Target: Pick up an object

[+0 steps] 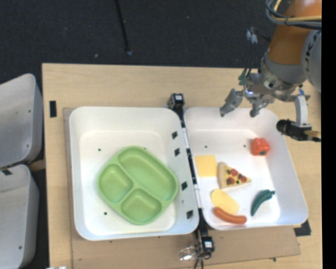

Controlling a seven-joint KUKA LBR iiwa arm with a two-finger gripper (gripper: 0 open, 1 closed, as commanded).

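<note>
My gripper (242,106) hangs open above the far edge of the right bin (288,167), its two fingers spread with nothing between them. Below it in that bin lie a red pepper (260,146), a yellow cheese square (205,165), a pizza slice (232,176), a yellow chip-like piece (224,200), a hot dog sausage (230,216) and a green pepper (261,200). The red pepper is the nearest item, a little toward the front and right of the gripper.
The left bin (84,144) holds a green divided plate (136,184). A black clip (176,100) sits at the far end of the seam between the bins. Grey chair seats (11,133) stand left of the bench.
</note>
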